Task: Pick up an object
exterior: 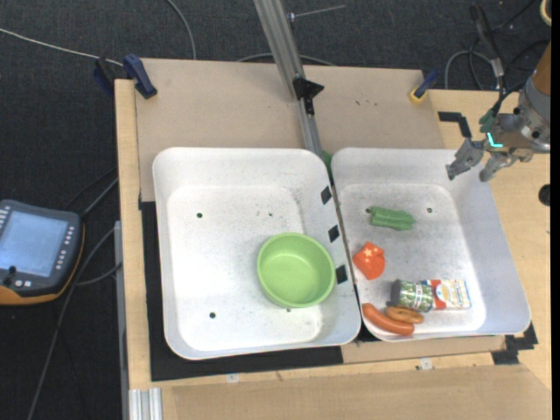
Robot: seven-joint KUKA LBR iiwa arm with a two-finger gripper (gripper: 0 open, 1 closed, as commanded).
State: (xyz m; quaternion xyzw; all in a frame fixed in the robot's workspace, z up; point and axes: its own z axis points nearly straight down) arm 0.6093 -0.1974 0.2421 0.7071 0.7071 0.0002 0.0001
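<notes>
The table (227, 103) is seen from above, carrying two shallow white bins side by side. The left bin (219, 182) holds a green bowl (296, 270) near its lower right corner. The right bin (481, 234) holds the smaller things, all gathered in its lower left half.

The arm (538, 103) is seen at the right edge, with the jaws (477, 163) hung over the upper right rim of the right bin. The two fingers are seen spread apart, and nothing is pinched between them. They are placed well apart from every object.

No object is named by the task, so a choice is left open. The bowl is the largest candidate; it is judged light and stiff, probably plastic, and would best be taken by its rim, one finger inside and one outside. The carton (448, 294) and the can (413, 295) lie touching near the bin's lower edge; the can is judged hard and rounded, likely to roll or slip. The sausage (388, 319) is pressed close against the lower wall, so little room is left for a finger. The green pepper (390, 219) lies alone in open floor, and is judged the easiest pick: light, somewhat smooth, best pinched across its narrow width. The red pepper (370, 260), smallest, sits near the left wall.
</notes>
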